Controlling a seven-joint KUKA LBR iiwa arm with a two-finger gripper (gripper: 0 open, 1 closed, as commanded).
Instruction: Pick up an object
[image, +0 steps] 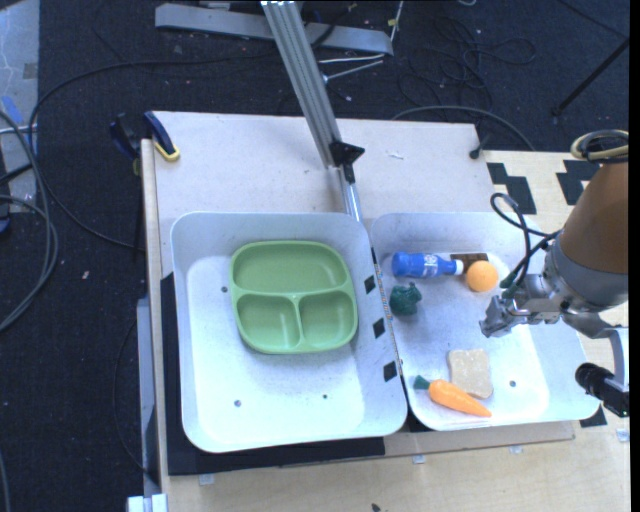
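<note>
Objects for picking lie scattered in the right bin, and the gripper hangs over that bin's middle, reaching in from the right on the grey arm; whether it is open or closed I cannot tell, and nothing shows between its tips; just below it, near the bin's front, lies a tan slice of bread, and touching that slice's lower edge is an orange carrot with a small green top pointing left; above the gripper and slightly left sits a small orange ball, close beside the white cap end of a blue bottle that lies on its side across the back of the bin; a dark green lump, perhaps a toy vegetable, rests just under the bottle near the bin's left wall; black clips run along the seam where the two bins meet; the left bin holds a pale green divided plate, three compartments, lying flat toward its back; a grey metal pole slants down from the top of the view to the bins' rear edge; both bins sit on a light bench, with dark floor and loose cables around it.
</note>
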